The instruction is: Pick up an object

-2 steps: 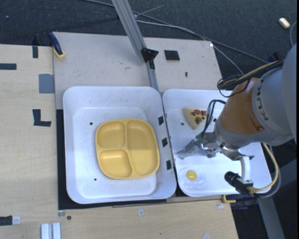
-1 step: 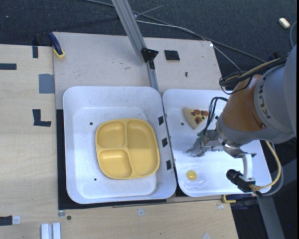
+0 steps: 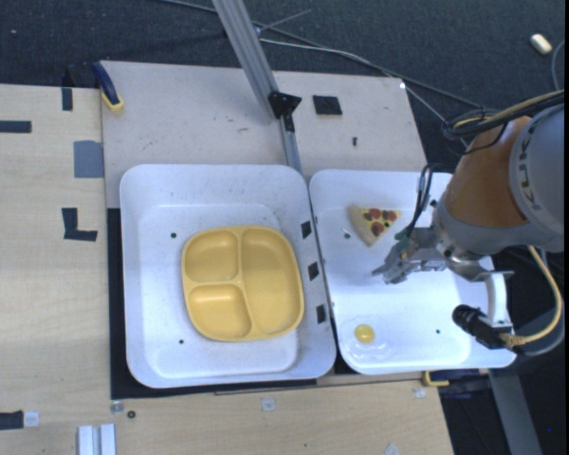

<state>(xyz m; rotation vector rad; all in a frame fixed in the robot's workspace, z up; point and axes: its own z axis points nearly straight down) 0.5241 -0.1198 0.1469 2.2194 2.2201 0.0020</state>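
Over the right bin (image 3: 427, 344), the gripper (image 3: 394, 267) is being held low beside the pizza slice (image 3: 373, 223), nothing being seen between its fingers, whose spread cannot be told, so pickup is being judged undone.

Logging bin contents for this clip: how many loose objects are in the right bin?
2. A pizza slice toy lies near the bin's far left corner; a fried egg toy lies near its front left. The arm covers the bin's right side, so something may be hidden there.
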